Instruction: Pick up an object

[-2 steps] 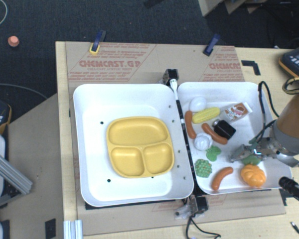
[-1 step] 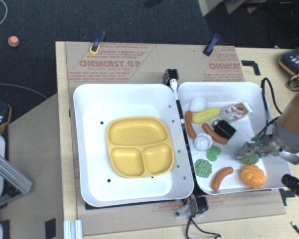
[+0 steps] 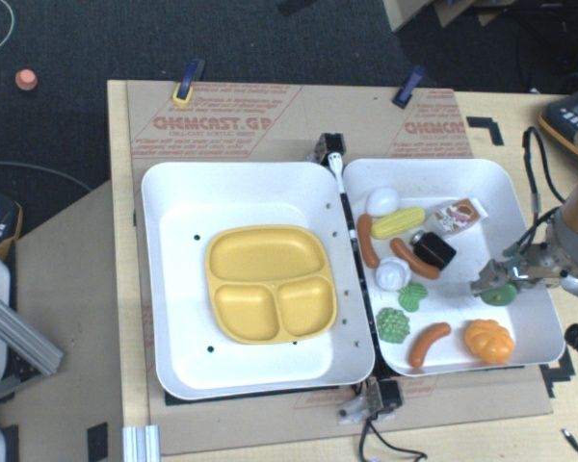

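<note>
Reaching into the right bin (image 3: pixel 520 195), we are lowering our claw (image 3: pixel 494 287) over a green toy (image 3: pixel 502 295); its grip state is unclear.

Around the work: what you have on and off the bench.

In front of you the left bin (image 3: pixel 164 258) holds a yellow divided plate (image 3: pixel 270 282), lying flat with its one wide compartment toward the far side and two smaller ones toward the near side. The bin rests on a tan board (image 3: pixel 270 118) printed with red lettering. Two clamps grip the board's far edge: a yellow-tipped clamp (image 3: pixel 186 83) on your left and a blue clamp (image 3: pixel 408 87) further right. A black clip (image 3: pixel 329 146) sits at the far end of the seam beside the bin. Off on the dark floor (image 3: pixel 125 17), a small pink ball (image 3: pixel 25 80) lies well apart from the bench.
</note>
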Motion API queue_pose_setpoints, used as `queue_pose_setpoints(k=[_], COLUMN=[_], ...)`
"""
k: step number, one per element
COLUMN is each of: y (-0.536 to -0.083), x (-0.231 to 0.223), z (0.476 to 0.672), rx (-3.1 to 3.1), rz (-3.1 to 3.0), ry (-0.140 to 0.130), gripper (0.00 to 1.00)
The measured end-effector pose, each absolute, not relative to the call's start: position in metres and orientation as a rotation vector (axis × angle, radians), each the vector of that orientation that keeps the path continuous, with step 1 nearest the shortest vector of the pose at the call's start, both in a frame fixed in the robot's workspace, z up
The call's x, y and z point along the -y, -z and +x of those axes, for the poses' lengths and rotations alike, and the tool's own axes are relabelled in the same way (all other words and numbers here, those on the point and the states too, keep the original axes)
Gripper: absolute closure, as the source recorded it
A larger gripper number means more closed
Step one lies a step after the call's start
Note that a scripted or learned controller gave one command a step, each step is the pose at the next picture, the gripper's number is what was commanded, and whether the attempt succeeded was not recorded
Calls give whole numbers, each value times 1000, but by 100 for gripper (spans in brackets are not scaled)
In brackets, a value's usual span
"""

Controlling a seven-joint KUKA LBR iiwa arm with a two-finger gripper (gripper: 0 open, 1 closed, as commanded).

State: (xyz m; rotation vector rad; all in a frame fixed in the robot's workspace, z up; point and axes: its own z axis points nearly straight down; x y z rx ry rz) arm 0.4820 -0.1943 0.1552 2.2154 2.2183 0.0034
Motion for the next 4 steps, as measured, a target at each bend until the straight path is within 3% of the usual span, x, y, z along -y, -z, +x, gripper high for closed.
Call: queue_pose_setpoints(k=[1, 2, 4], y=[-208, -226, -241], x=[205, 206, 101], z=[484, 485, 498], rx=[-2217, -2219, -2229], rz=[2215, 2216, 2214], ry=[-3, -2, -3], gripper=[100, 100, 100])
